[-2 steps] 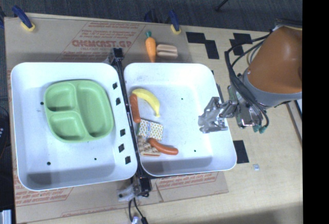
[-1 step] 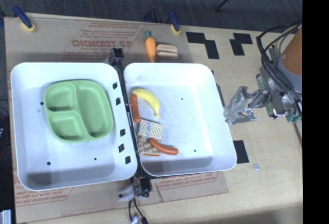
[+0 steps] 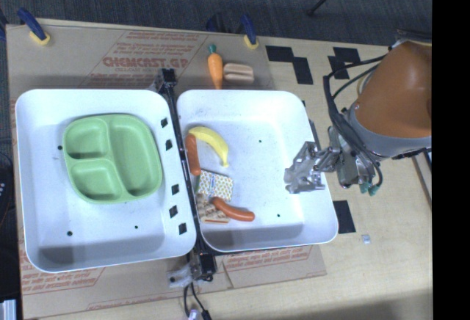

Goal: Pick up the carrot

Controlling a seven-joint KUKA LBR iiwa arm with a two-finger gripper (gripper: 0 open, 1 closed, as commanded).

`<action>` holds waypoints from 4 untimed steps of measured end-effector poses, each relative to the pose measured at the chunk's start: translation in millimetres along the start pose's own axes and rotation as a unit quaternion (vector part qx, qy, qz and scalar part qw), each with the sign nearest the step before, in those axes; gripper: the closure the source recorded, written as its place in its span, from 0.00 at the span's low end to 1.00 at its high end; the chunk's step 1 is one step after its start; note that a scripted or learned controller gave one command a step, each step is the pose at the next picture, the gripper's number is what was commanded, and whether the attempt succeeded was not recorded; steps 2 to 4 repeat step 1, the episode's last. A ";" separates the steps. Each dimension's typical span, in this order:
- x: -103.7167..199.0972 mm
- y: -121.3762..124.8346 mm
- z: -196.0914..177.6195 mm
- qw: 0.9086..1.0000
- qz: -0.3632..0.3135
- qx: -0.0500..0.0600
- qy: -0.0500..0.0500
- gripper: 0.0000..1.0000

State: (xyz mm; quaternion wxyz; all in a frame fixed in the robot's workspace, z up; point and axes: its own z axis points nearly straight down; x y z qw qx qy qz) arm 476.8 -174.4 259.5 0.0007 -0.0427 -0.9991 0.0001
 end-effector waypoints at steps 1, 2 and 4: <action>-3.3 -36.9 -78.5 0.999 0.054 0.001 -0.002 1.00; -3.3 -36.9 -78.5 0.999 0.054 0.001 -0.002 1.00; -3.3 -36.9 -78.5 0.999 0.054 0.001 -0.002 1.00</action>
